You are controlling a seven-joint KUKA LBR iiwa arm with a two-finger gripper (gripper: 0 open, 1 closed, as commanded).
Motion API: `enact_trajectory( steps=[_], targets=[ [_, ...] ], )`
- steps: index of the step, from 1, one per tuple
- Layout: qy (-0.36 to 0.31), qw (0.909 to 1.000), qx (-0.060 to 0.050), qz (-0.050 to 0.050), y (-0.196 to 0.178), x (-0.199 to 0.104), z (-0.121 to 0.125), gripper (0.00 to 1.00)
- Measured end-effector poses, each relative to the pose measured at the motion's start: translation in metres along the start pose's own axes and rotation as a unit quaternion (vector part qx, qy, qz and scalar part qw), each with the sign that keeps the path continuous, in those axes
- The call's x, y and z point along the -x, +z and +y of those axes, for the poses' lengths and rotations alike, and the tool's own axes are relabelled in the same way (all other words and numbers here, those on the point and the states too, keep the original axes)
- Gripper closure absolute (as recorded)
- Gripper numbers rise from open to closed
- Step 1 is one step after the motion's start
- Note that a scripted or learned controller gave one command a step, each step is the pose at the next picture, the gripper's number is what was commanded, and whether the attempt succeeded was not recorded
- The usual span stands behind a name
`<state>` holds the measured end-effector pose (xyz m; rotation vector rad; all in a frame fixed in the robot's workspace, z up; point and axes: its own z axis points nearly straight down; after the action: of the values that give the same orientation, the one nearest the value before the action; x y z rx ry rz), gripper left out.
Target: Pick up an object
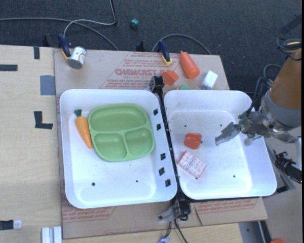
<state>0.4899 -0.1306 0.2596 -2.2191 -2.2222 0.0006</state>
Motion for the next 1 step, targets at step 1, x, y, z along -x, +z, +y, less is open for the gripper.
enact_trajectory(
  steps=[1],
  targets=[
    [0.000, 1.0000, -0.002, 0.000, 0.0895, -0.0315, 0.0505, 0.00]
  ],
)
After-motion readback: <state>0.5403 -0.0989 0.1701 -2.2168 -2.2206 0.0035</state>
